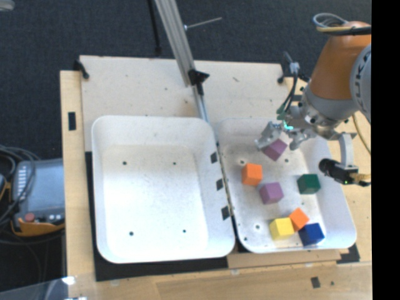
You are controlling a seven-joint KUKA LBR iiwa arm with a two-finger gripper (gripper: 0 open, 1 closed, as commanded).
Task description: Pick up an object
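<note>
The tilted purple block [274, 149] sits between the fingers of the claw [275, 144], which is clamped on it over the rear part of the right bin [337, 230]. The block is turned at an angle rather than lying square, and whether it is touching the bin floor or lifted off it cannot be told. The arm [337, 67], grey with its orange band, comes in from the right and bends down to the claw.

In the same bin, nearer the front, lie the other blocks. An orange block [252, 174] is just in front of and slightly left of the held one. A second purple block [270, 192] rests close beside it, toward the front right. A green block [308, 184] lies to the right, near the bin's right wall. At the front right corner three sit together: a yellow block [282, 227], a smaller orange block [299, 218] and a blue block [311, 233], touching or nearly so.

The left bin [100, 136] lies beside the right one, their inner rims meeting along the middle. Both rest on the counter [125, 80], a pale board. A metal rail [175, 30] slants down from the top of the view to a black clamp [198, 78] at the rear, between the bins. A grey box [44, 189] with cables sits off the counter's left edge.
</note>
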